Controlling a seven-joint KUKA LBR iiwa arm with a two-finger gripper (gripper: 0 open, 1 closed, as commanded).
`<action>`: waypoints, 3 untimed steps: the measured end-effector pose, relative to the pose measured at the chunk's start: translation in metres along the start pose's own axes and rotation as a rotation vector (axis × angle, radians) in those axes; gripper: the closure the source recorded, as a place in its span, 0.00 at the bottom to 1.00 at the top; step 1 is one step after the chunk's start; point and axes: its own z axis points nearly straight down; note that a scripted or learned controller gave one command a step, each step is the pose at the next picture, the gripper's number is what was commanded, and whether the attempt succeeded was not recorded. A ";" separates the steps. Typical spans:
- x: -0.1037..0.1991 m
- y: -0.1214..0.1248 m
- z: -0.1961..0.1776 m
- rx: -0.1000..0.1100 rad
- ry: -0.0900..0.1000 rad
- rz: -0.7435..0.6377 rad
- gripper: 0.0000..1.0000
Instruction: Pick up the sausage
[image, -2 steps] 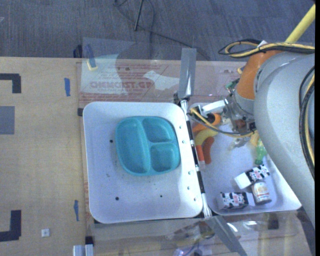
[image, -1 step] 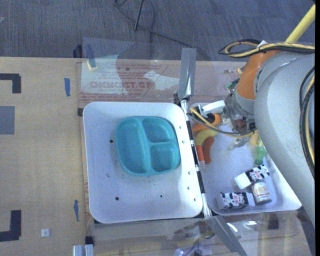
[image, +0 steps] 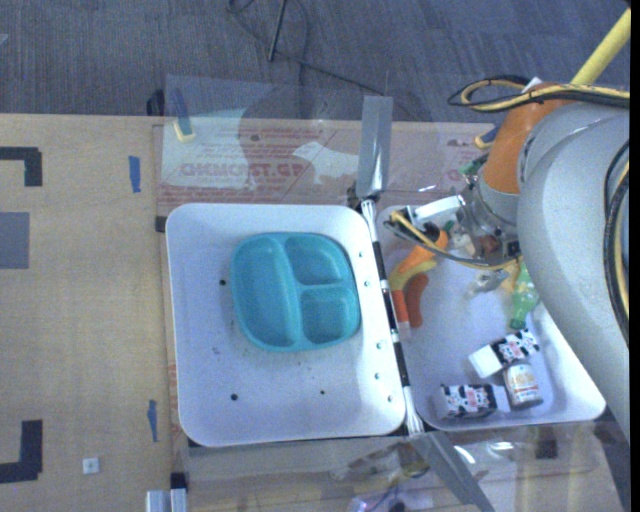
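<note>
A reddish-orange elongated piece, which I take for the sausage (image: 408, 298), lies at the left wall of the right bin (image: 440, 345). A brighter orange curved item (image: 415, 264) touches its upper end. The gripper (image: 486, 246) hangs over the upper middle of the right bin, to the right of the sausage and apart from it. It sits low under the grey wrist and orange band, with cables around it, and the arm hides most of it. I see nothing held in it.
A teal divided plate (image: 296, 290) rests in the left bin (image: 200, 380). The right bin also holds a green item (image: 522, 296), two black-and-white cartons (image: 467, 400) (image: 517, 347), a white block (image: 485, 361) and a small brown bottle (image: 522, 386).
</note>
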 end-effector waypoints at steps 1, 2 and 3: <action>0.002 0.009 0.000 0.000 0.005 0.052 0.00; 0.002 0.011 -0.012 -0.003 0.010 0.055 1.00; 0.009 -0.014 -0.002 -0.006 0.017 0.056 1.00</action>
